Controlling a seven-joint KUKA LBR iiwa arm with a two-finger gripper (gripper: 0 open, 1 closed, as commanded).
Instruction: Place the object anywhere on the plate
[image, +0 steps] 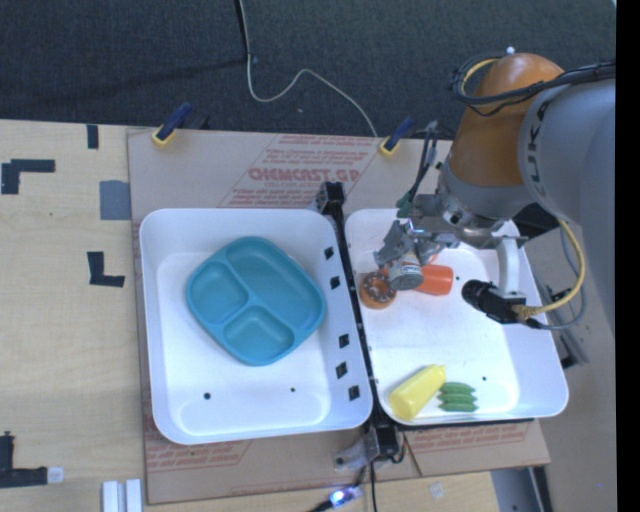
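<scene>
A teal divided plate lies in the left bin. In the right bin, my gripper hangs low over the upper left part, just above a small brown round object and beside an orange-red piece. Whether either one is between the fingers is hidden by the gripper body. A yellow corn-like toy and a green pod lie near the front of the right bin.
A black divider clip strip runs between the two bins. The grey arm with its orange band fills the upper right. A black cable fitting hangs over the right bin.
</scene>
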